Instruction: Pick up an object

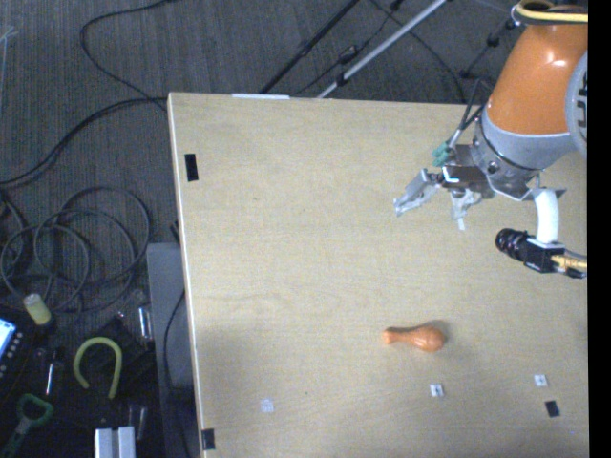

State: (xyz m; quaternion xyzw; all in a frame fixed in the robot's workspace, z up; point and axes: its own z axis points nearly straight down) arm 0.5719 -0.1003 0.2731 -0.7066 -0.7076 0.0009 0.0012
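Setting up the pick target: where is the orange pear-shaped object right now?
The orange pear-shaped object lies on the tan bench surface in the camera view's lower middle-right, apart from and below the claw, with small square markers just below it.

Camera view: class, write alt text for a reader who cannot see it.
A small orange pear-shaped object lies on a tan bench top. The arm's pincer hangs apart from it, at upper right.

Gripper [431, 198] at right of frame, above tan bench [286, 256]. Orange pear-shaped object [416, 337] lies lower centre, well apart.
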